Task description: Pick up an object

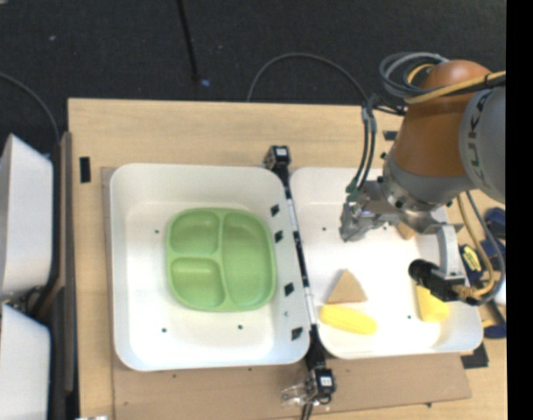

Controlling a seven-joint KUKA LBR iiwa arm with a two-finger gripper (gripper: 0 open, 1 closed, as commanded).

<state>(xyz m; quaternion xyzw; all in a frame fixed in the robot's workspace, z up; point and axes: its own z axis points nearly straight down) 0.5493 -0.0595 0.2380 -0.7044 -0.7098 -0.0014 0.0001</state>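
Green tray (220,259) x1 | yellow pieces (347,320) x2 | tan wedge (346,289) x1 | jaws' state unclear

The grey arm (441,138) reaches in from the right, its orange band bulky above the wrist. It hangs over the right bin's far half. The gripper (354,221) points down toward that bin's far left part, near the divider between the bins.

Dark floor (117,33), black cables (185,24) across; wooden bench (205,116); possibly carpet.
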